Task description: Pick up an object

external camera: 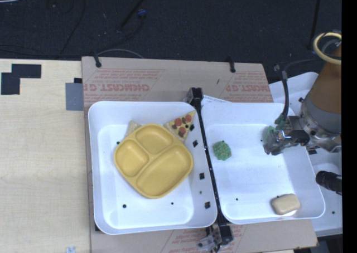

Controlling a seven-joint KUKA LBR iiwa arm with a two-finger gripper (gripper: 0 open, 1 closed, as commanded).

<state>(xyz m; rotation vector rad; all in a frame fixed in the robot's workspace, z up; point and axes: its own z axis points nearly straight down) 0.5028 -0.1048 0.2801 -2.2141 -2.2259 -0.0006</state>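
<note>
- Green lump (222, 150): small, bumpy, roundish, broccoli-like look; lies loose on floor of right bin (251, 202), toward its 9 o'clock side, just beside the black divider (203, 151) between the bins.
- Beige piece (285, 204): smooth rounded oblong, bread-roll shape; sits at right bin's 5 o'clock corner, well apart from green lump.
- Pincer (273, 145): dark metal w/ a bit of green near it, hangs over right bin at approx 3 o'clock, near the bin's right wall. Can't tell if it's apart or together – too small & dark. Nothing seen between its tips. Green lump is off at its 9 o'clock, not touching; beige piece at its 6 o'clock, apart.
- Arm (329, 93): orange-tan wrist section w/ grey part below, comes in from the 3 o'clock edge; black cable loops down to pincer.
- Left bin (106, 202): shallow, white, glossy plastic, rounded corners, same as right bin.
- Yellow tray (153, 160): matte plastic, 3 compartments, rounded outline, lies turned at a slant in mid left bin.
- Pizza slice (183, 124): toy wedge w/ red & dark spots, at tray's 1 o'clock, touching or just beside tray rim, near divider.
- Cardboard sheet (167, 82): brown, printed red lettering, under both bins, on light wood desk (39, 163).
</note>
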